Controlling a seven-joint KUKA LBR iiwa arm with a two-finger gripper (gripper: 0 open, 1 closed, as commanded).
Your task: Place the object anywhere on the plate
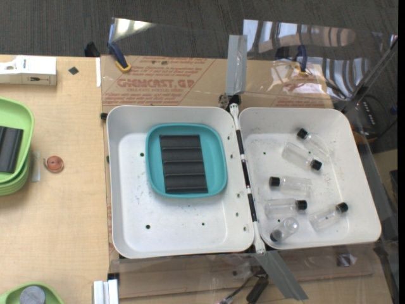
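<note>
While plate (186, 160) sits bare, perhaps six vials (302, 155).

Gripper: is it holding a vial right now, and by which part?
Nothing held that the view shows. The vials lie loose in the right bin; the plate sits in the left bin.

Teal square plate (186, 160) with dark ribbed insert, flat in left bin, clear black-capped vials (300, 157) scattered lying in right bin

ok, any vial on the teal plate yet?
No. The teal plate in the left bin carries just its dark ribbed insert, while the clear vials all lie in the right bin.
</note>
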